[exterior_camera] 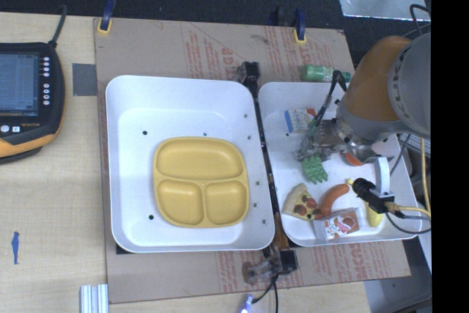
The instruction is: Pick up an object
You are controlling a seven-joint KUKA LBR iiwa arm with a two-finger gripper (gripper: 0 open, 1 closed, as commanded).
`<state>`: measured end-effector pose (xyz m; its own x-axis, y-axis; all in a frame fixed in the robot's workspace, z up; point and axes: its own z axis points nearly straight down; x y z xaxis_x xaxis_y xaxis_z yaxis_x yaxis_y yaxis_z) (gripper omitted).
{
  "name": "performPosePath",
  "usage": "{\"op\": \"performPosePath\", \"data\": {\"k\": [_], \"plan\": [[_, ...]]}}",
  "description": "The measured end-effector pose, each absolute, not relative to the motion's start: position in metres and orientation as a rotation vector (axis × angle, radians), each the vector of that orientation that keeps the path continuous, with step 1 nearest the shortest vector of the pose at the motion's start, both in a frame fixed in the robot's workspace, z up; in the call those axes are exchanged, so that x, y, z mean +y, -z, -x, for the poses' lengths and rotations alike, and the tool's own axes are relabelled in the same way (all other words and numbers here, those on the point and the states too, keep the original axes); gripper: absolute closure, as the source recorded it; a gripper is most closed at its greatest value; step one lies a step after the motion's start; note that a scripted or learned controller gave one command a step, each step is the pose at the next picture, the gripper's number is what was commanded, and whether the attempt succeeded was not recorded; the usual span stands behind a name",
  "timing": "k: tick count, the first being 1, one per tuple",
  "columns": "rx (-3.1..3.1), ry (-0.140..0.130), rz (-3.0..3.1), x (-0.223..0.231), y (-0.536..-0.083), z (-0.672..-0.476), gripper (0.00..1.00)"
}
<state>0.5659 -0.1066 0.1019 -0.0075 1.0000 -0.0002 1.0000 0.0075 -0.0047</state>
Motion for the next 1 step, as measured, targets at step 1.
{"op": "performPosePath", "data": {"k": [1], "plan": [[-2.225, 0.0, 2.216, -0.0527, -0.1925, -0.6066, 1.0]]}}
